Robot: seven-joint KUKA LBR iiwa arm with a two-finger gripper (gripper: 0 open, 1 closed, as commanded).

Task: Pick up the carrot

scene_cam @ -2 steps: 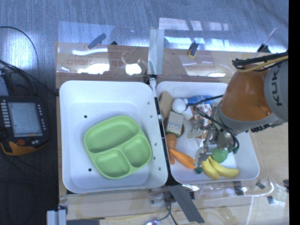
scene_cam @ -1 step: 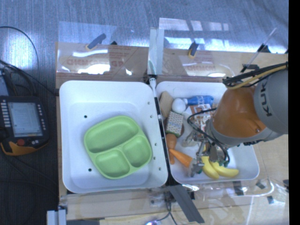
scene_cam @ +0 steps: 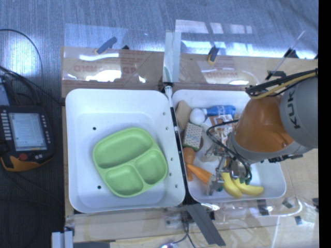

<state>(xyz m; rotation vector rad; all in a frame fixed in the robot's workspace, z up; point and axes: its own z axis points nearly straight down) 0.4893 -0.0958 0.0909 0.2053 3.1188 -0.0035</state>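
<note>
A: So, where is the carrot point(scene_cam: 198, 173)?

B: It lies in the right bin point(scene_cam: 276, 187), near that bin's left wall and toward the front, its thick end pointing left and its tip pointing toward the bananas point(scene_cam: 239, 185).

A: And the gripper point(scene_cam: 223, 175)?

B: It hangs low over the right bin, just right of the carrot's tip and just above the bananas. I cannot tell whether it is parted or closed; the wrist and cables hide that. Nothing visibly sits in its grasp.

A: What else is in that bin?

B: A white egg-like ball point(scene_cam: 197, 116), a blue bottle point(scene_cam: 220, 110) lying on its side, a speckled sponge-like block point(scene_cam: 193, 135) and a printed packet point(scene_cam: 223, 126), partly under the arm point(scene_cam: 269, 125).

A: The left bin point(scene_cam: 83, 112)?

B: It holds 1 green plate point(scene_cam: 130, 161) with 3 compartments, set at a tilt. A pendant point(scene_cam: 23, 136) with a screen lies on the floor to the left of the bench.
</note>
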